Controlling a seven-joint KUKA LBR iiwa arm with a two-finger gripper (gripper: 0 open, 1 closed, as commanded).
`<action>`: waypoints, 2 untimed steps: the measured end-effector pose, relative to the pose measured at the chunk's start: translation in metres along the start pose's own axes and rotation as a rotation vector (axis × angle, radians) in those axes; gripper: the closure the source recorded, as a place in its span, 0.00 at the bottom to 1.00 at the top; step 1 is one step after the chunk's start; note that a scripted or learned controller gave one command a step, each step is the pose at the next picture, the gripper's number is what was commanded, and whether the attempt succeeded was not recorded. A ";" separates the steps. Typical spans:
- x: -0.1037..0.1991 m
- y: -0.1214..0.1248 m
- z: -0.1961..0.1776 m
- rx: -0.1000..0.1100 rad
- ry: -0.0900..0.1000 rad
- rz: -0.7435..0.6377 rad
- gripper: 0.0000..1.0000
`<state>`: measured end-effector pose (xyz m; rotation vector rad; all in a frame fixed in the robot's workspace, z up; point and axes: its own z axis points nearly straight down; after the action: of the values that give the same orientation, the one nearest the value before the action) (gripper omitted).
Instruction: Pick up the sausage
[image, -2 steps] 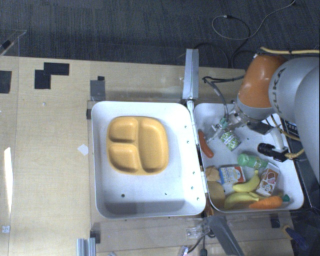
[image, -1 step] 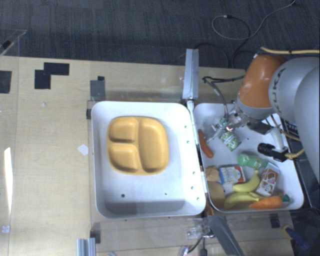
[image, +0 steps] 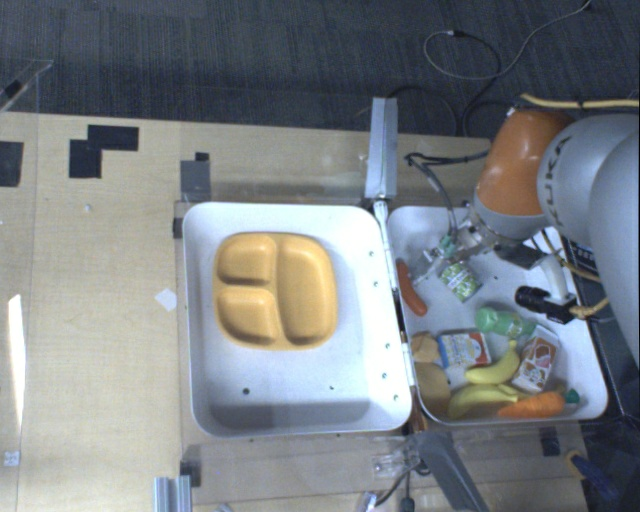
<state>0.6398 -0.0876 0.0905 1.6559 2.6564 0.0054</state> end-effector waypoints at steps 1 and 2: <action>0.000 -0.005 0.001 -0.004 0.000 -0.399 0.00; 0.000 -0.005 0.001 -0.004 0.000 -0.399 0.00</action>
<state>0.6356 -0.0901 0.0897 1.0960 2.9294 0.0072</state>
